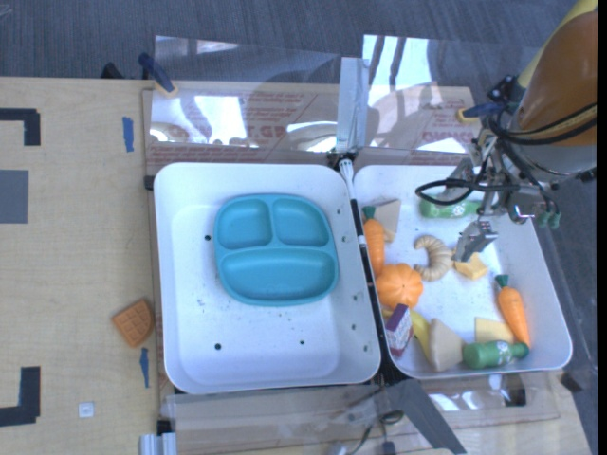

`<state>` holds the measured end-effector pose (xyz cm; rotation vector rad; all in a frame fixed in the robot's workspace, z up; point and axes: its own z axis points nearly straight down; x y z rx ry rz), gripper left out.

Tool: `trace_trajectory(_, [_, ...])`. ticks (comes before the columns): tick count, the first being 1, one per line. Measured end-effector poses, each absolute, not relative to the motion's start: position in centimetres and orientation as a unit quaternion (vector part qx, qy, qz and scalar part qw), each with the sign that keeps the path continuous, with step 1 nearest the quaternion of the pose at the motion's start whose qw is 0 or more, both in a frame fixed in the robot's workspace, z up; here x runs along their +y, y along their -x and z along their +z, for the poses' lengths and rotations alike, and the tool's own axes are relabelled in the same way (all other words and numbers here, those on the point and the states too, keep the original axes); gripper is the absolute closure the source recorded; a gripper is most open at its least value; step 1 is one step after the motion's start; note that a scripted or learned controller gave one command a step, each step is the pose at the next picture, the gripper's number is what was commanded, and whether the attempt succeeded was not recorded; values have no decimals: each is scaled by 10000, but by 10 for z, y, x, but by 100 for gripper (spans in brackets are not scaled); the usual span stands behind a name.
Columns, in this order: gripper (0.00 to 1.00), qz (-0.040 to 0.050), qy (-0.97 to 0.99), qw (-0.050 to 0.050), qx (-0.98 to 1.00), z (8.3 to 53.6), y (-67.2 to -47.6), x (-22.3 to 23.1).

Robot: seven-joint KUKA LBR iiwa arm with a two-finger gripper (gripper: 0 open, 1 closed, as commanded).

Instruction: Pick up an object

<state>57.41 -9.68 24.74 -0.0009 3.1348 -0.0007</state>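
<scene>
Reaching in from the right, the arm (560,74) hangs over the far right corner of the right bin (555,297), cables looped below its orange band. The bench (66,254) spreads out left of that bin, and the left bin (180,349) sits against its left wall, holding a blue divided plate (276,249). Low over the right bin's far half, the gripper (471,246) points down just above a small yellow piece (470,269); whether its fingers are parted or closed cannot be told, and nothing shows between them.

Inside the right bin, an orange (399,285) lies at the left centre, with a long carrot (375,245) just beyond it along the left wall. A second carrot (513,313) lies near the right wall. A curled croissant (434,256) rests between the orange and the gripper. A pale wedge (440,343) sits at the near side, a green bottle (494,353) just right of it, and a dark red packet (399,331) to its left below the orange. A green item (446,209) lies at the far side under the cables. Well left of both bins, a waffle (134,321) lies on the bench.
</scene>
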Motion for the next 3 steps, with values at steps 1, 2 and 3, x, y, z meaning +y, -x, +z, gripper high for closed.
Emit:
trace_trajectory(1, [0,7,-418,-25,9991,115,-552,-139])
trace_trajectory(2, [0,-8,-66,65,10000,90,-607,-107])
trace_trajectory(3, [0,-1,-654,62,9978,90,-555,-130])
